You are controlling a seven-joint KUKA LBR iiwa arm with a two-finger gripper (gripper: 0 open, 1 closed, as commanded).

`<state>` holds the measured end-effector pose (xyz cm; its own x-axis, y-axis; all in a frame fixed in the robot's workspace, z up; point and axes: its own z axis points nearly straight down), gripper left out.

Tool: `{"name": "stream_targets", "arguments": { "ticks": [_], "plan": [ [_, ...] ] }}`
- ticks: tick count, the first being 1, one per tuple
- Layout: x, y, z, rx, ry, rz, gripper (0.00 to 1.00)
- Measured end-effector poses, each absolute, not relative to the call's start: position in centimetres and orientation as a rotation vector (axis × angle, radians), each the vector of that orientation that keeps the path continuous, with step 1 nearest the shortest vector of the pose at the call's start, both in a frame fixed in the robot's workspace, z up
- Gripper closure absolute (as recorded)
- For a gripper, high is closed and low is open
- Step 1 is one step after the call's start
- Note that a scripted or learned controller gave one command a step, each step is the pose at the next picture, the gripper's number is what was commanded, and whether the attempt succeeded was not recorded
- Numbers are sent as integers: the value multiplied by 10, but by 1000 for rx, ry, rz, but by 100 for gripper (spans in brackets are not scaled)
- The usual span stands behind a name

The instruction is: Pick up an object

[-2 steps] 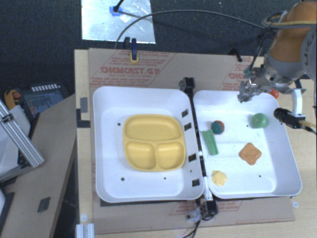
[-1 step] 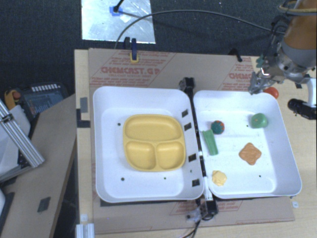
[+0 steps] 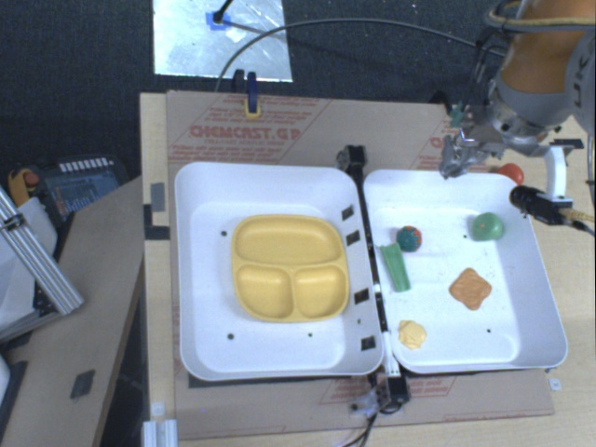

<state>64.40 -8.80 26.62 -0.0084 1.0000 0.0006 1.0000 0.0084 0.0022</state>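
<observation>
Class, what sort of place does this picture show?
Probably a robotics lab test bench: a robot arm over two white bins, small toy objects such as a green ball, loose cables.

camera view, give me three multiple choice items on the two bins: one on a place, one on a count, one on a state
1. Where does the yellow three-compartment plastic tray lie?
A. left white bin
B. right white bin
C. bare bench

2. How many small objects lie on the floor of the right white bin, apart from the red one at its far rim?
A. two
B. five
C. eight

3. How does the gripper stand?
A. resting in the tray
B. above the right bin's far edge, with no object under it
C. pressed on the orange piece

Key: 1 A, the tray sits inside the left white bin. 2 B, teal-red ball, green stick, green round piece, orange piece, pale yellow piece. 3 B, it hangs by the far rim, apart from all the pieces.
</observation>
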Motion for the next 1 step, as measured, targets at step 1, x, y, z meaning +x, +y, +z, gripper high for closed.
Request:
{"name": "stream_targets", "arguments": {
  "ticks": [1],
  "plan": [
    [637,-44,264,2211,2231,4,100]
  ]
}}
